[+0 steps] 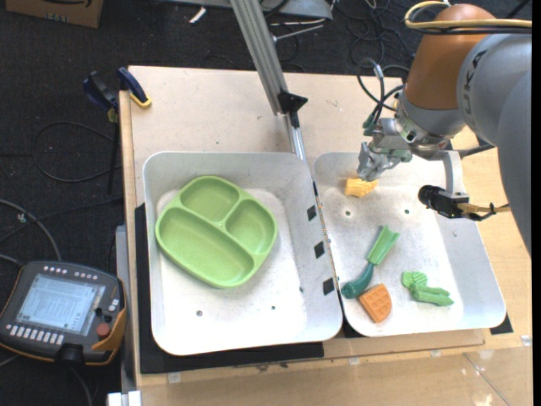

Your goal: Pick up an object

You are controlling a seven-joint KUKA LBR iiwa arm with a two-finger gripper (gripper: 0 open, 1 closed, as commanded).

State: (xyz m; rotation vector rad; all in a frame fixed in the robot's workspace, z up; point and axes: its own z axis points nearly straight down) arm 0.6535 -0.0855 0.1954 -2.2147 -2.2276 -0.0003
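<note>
Right, gripper (369, 172) sits just above the yellow piece (359, 188) at far end of right bin (473, 260) (fingers' state: can't tell); green divided plate (216, 229) in left bin (161, 176).

Grey arm (499, 91) (orange wrist band)

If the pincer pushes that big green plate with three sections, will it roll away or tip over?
Probably neither. The green plate lies flat and wide in the left bin, so it would likely slide, not roll. It looks like one stiff moulded piece, so it should keep its shape. Its smooth raised rim may be hard for the pincer to hold.
</note>
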